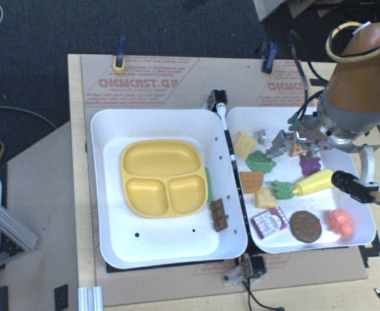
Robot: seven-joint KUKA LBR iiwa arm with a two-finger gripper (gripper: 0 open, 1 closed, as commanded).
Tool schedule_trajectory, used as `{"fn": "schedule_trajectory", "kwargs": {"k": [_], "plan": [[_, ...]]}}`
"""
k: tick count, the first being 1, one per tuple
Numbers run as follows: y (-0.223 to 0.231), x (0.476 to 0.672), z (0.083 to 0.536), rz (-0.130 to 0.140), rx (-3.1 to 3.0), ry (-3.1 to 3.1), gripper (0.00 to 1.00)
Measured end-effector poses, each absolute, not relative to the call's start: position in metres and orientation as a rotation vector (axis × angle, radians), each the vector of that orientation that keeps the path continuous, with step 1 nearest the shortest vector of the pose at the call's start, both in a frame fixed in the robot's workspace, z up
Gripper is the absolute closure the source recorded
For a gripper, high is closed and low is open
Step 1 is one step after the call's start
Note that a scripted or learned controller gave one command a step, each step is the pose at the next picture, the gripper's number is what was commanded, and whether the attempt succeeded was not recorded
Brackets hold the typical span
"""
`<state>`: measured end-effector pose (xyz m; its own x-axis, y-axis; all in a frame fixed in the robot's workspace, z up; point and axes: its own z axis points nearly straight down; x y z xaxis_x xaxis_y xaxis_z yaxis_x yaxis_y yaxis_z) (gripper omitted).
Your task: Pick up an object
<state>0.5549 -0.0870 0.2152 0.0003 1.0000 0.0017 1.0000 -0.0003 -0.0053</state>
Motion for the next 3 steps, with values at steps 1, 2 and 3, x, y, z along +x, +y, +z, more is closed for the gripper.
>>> {"fn": "schedule_trajectory", "kwargs": {"k": [1, 2, 3], "plan": [[-0.092, 0.554, 0.172, 0.004, -2.219, -2.217, 0.0], [-0.092, 0.551, 0.108, 0.005, -2.218, -2.216, 0.0], [-0.091, 0.554, 0.089, -0.01, -2.221, -2.221, 0.0]]}}
